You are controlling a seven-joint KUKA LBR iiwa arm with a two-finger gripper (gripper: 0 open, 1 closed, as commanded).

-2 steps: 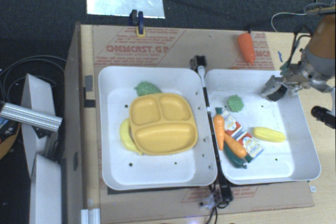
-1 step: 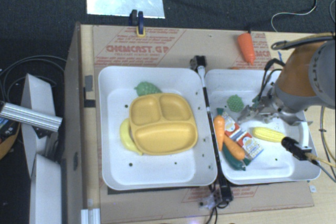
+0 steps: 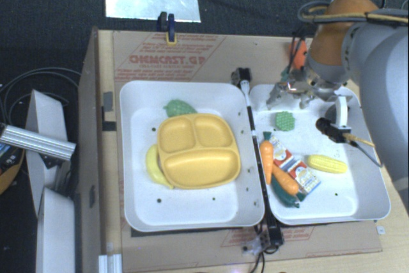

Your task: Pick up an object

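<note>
Camera view, from above and at a slant. Reaches in from the right: grey arm, two-finger gripper (image 3: 291, 96) over the far end of the right-hand shallow white bin (image 3: 370, 204). Fingers spread apart, nothing between them.

Just nearside of the gripper and not touching it: small green knobbly round piece (image 3: 284, 119), alone on bare bin floor. Probably the nearest candidate for the pick. Looks low and squat, bumpy on top, matte, a darker green than the white around it. No handle or edge to hook, and probably light.

Nearer the front of the same bin, well apart from the green piece: two orange toy carrots (image 3: 266, 155), a small red, white and blue carton (image 3: 298, 171) between and beside them, and a yellow corn cob (image 3: 327, 164).

In the left-hand white bin (image 3: 137, 201): a yellow compartment tray (image 3: 198, 150) lying over a green leafy piece (image 3: 179, 107) and a yellow banana (image 3: 152, 166).

Risks from here, as judgement only:
- Closing too high catches air, given so low a piece.
- Descending off-centre lands one finger on top and skids the piece toward the bin wall.
- Pinching the bumpy surface unevenly may squirt it out sideways.
- Drifting nearside brings the carrots into the way.
</note>
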